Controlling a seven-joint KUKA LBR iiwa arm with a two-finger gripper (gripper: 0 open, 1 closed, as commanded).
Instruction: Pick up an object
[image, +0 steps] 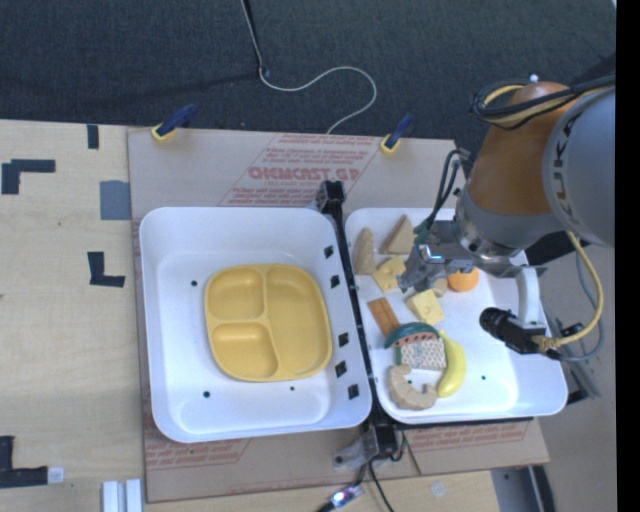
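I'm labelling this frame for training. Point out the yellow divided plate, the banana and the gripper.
yellow divided plate (268, 322): camera view, centre ridge.
banana (455, 368): camera view, mid-body.
gripper (425, 262): camera view, between fingertips.

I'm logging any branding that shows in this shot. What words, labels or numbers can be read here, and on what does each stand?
"CHEMCAST GP": red print, upside down from this view, on the brown board under the bins.
More red print runs in lines around it, and along the board's front edge: too small to read.
"KU...": dark letters on the arm's grey casing, cut off and partly turned away.
The packet in the right bin bears a pattern, with no legible words.
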